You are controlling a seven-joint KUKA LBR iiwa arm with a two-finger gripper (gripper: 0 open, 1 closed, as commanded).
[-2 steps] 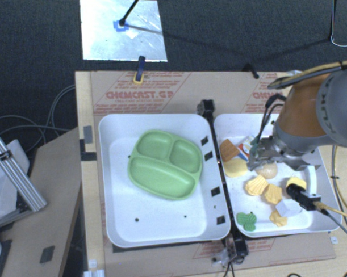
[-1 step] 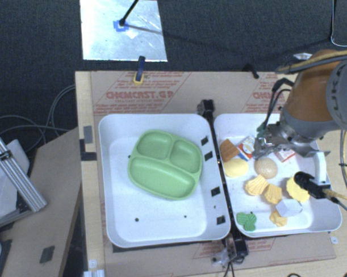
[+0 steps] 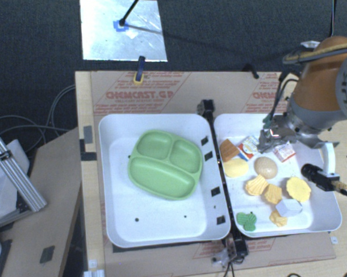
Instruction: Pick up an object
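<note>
The right bin (image 3: pixel 329 215) holds several toy foods: a brown bread slice (image 3: pixel 228 148), a pale yellow piece (image 3: pixel 237 168), a tan egg-shaped item (image 3: pixel 266 167), yellow crinkled chips (image 3: pixel 256 186), a yellow lump (image 3: pixel 298 188), a grey-white block (image 3: pixel 288 207) and a green broccoli piece (image 3: pixel 247 220). Two red-and-white packets lie near the back, one (image 3: pixel 249 146) left of the gripper and one (image 3: pixel 285 153) just to its right. My gripper (image 3: pixel 271 134) hangs over the back middle of this bin, close above the packets, its tip hidden by the wrist.
A green divided plate (image 3: pixel 166 164) lies in the left bin (image 3: pixel 117 222). A black divider (image 3: pixel 215 162) runs between the bins. A black cylinder (image 3: pixel 318 177) on the arm juts over the right bin's right rim. A foil sheet (image 3: pixel 123 29) lies beyond the bench.
</note>
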